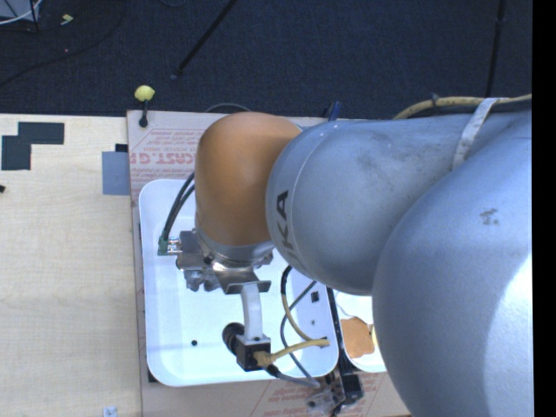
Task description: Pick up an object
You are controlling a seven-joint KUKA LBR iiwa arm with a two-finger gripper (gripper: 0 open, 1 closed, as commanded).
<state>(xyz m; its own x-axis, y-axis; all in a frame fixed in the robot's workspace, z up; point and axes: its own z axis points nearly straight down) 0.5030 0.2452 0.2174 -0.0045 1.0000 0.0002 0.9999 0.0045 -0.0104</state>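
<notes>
Arm point(408, 233): reached in from the right and bent downward, so that the wrist is carried over the left bin point(161, 320); much of the right bin point(375, 365) is covered by it.

Claw point(224, 274): hung over the middle of the left bin and aimed at its floor. Whether it is spread or pressed together cannot be told, since it is seen from above and masked by the wrist. Nothing is seen to be held.

Reason for the pose: a straight-down approach is judged to be intended, as shallow walls leave things reachable from above alone.

Orange object point(356, 337): laid in the right bin, near its left wall, across the divide from the claw and apart from it; its right part is hidden by the arm.

Pointing and long axis: only a rounded patch of the orange object is shown, so no long axis or heading can be made out.

Dark speck point(194, 344): seen on the left bin's floor, down-left of the claw; too small to be named or given an axis.

Bins: set side by side on a cardboard sheet point(165, 150) laid on the tabletop point(61, 276), judged to keep things gathered within the arm's reach.

Task standing: judged not yet done, as no grasp is shown.

Next move: a shift toward the right bin is judged to be needed if the orange object is wanted.
</notes>
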